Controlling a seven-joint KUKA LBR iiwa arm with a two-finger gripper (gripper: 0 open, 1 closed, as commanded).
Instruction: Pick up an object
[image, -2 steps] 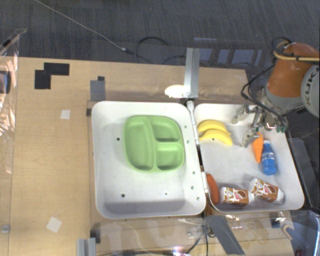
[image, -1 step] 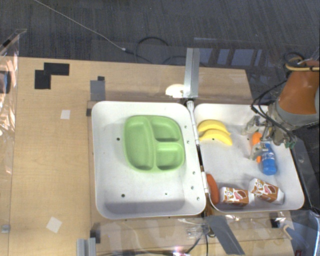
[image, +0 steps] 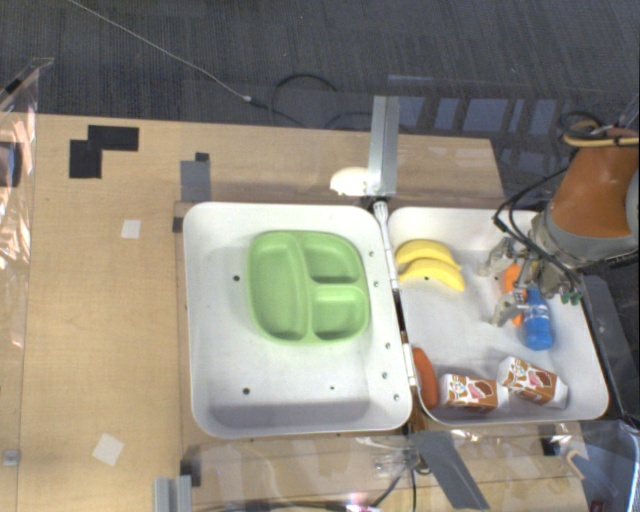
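In the right-hand bin (image: 590, 395), low over its floor near the outer wall, the pincer (image: 522, 290) hangs from the orange-banded wrist; how wide it stands I cannot tell, since wrist and cabling blur it.

Touching or just below its tips lies a small blue bottle (image: 537, 329) with something orange (image: 512, 275) beside it, and whether either is between the tips is not clear. The bottle looks the likeliest thing to take: light, stiff plastic, probably smooth and rounded, so it may roll or squirt out unless pinched across its middle, square to its long axis.

Further below the pincer lie two small printed cartons or pouches (image: 530, 381), likely light and a little crushable, best held by their flat sides. To the pincer's left, well apart, a pair of yellow bananas (image: 430, 266) rest, curved and probably slick. A reddish piece (image: 424, 372) lies against the bin's near-left wall. Beyond that, the other bin (image: 215, 400) holds a green divided tray (image: 307, 286) on the counter (image: 90, 330).
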